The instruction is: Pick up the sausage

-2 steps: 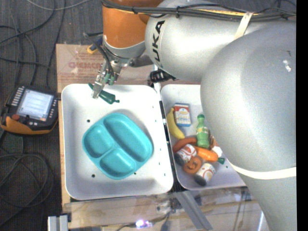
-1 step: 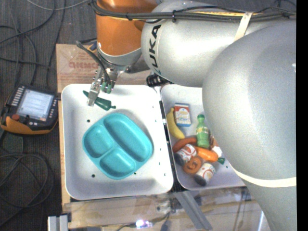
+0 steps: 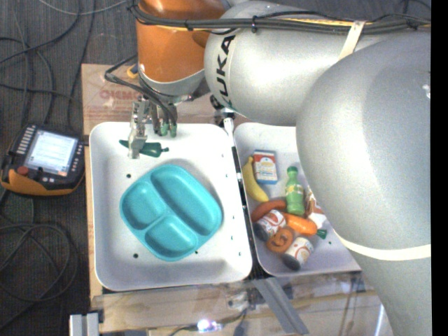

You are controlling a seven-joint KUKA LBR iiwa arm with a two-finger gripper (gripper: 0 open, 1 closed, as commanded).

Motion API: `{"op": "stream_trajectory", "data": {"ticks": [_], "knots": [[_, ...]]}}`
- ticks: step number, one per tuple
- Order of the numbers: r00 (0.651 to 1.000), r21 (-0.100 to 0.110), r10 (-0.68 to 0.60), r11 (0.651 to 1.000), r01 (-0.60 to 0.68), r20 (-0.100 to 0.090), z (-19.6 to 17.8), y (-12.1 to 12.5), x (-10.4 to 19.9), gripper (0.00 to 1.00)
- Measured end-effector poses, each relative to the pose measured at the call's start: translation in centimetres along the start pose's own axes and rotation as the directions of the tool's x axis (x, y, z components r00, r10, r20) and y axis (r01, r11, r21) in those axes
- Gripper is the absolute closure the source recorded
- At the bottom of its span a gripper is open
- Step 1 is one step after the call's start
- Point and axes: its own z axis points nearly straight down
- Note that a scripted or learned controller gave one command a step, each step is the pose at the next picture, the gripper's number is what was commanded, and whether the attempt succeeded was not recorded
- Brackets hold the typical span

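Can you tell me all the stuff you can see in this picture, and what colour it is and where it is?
bins: 2, white, side by side on the bench
divided tray: 1, teal, in the left bin
small green item: 1, green, left bin's far edge, under the gripper
banana: 1, yellow, right bin
carton: 1, red and white, right bin
bottle: 1, green, right bin
sausage: 1, red-orange, right bin
carrot: 1, orange, right bin
handheld control pad: 1, orange and black, left of the bins
arm: 1, grey with orange band
gripper: 1, over the left bin

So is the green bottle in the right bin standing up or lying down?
Lying down. The green bottle rests flat among the other items in the right bin, its cap pointing toward the bin's far side.
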Motion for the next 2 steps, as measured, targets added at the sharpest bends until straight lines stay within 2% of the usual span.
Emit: {"op": "stream_trajectory", "data": {"ticks": [1,2], "knots": [[0.892,-0.002,-0.452,0.892,0.452,0.002,-1.4,0.1,0.8,1.00],[0.811,-0.001,-0.585,0.811,0.585,0.002,-0.2,0.0,-1.6,1.00]]}}
